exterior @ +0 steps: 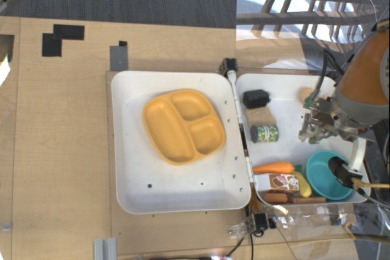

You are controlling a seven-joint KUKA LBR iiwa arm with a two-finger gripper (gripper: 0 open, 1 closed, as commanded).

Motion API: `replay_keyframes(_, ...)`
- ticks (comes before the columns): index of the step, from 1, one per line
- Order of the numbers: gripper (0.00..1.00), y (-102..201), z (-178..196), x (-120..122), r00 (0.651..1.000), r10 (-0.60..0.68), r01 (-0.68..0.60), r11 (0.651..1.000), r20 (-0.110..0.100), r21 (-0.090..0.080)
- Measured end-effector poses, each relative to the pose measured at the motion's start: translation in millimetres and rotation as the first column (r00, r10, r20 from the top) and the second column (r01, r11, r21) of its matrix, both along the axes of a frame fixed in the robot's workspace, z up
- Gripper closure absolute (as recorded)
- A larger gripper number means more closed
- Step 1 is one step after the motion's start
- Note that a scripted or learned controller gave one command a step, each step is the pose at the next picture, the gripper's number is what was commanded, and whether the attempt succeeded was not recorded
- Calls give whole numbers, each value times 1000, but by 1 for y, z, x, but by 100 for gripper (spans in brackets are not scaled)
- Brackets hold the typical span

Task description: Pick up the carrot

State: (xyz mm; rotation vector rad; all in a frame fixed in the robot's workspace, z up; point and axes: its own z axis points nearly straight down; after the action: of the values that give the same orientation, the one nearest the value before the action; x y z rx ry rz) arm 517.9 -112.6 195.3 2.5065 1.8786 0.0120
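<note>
The carrot (274,168) is orange and lies flat near the front left of the right bin (281,73), pointing left to right. My gripper (312,131) hangs over the right half of that bin, behind and to the right of the carrot and well apart from it. Nothing shows in its grasp. A small brown-and-white box (279,181) lies just in front of the carrot, touching or nearly touching it.
A teal bowl (323,176) sits right of the carrot with a yellow banana (303,185) beside it. A green-labelled can (264,133), a black object (256,97) and a tan item (305,94) lie farther back. The left bin (131,192) holds a yellow divided plate (183,125).
</note>
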Motion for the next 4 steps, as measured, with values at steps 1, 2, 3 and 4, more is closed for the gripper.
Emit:
replay_keyframes(1,0,1,-2,-1,1000,2,-2,1000,-5,1)
replay_keyframes(2,0,30,-107,-13,996,95,-95,996,3,1)
replay_keyframes(3,0,19,-106,-25,928,372,-372,928,5,-5)
replay_keyframes(4,100,21,-94,-20,927,376,-376,927,15,-7)
